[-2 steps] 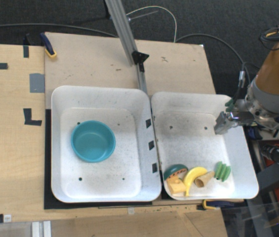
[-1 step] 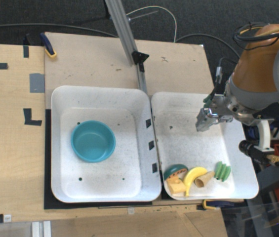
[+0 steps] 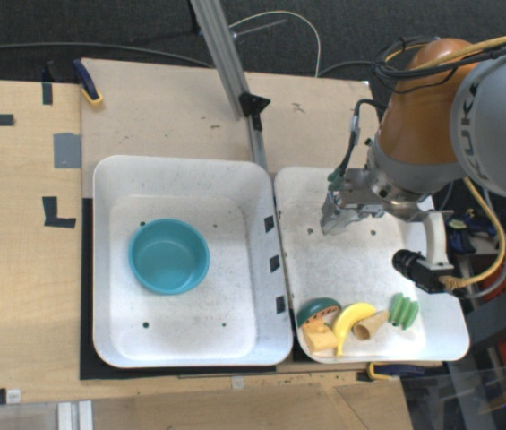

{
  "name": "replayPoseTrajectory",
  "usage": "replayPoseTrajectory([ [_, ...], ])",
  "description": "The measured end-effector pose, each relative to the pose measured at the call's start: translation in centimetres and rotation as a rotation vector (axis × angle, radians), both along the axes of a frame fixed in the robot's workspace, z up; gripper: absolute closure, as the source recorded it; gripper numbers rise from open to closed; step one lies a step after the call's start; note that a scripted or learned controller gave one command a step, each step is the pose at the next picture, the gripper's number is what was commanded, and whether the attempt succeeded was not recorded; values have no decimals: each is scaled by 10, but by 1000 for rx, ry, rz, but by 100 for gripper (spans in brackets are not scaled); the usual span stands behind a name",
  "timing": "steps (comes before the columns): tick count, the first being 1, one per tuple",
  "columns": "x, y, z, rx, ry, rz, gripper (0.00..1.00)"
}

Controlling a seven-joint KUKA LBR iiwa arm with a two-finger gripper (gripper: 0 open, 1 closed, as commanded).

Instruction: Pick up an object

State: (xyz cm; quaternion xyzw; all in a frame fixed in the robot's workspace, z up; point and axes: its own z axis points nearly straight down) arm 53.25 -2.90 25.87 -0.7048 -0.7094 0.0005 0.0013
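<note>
Curved and smooth, a yellow banana [image 3: 353, 318] lies in the right bin's [image 3: 432, 334] near corner among a tan wedge [image 3: 321, 338], a ribbed green piece [image 3: 403, 311] and a cone [image 3: 371, 324]. Metal pincer [image 3: 335, 219] hovers well apart, farther back over bare speckled floor, holding nothing. Round teal bowl [image 3: 169, 256] sits in the left bin [image 3: 109, 240].

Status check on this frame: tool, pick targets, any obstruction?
Tool over right bin, upper part, nothing between fingers. Banana and small items clustered at bin's near edge, untouched. Teal bowl in left bin.
</note>
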Motion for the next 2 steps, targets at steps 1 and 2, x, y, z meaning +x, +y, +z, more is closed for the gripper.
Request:
replayPoseTrajectory([
  [1,26,53,-15,0,0,0,100],
  [2,51,111,-24,0,-1,1,100],
])
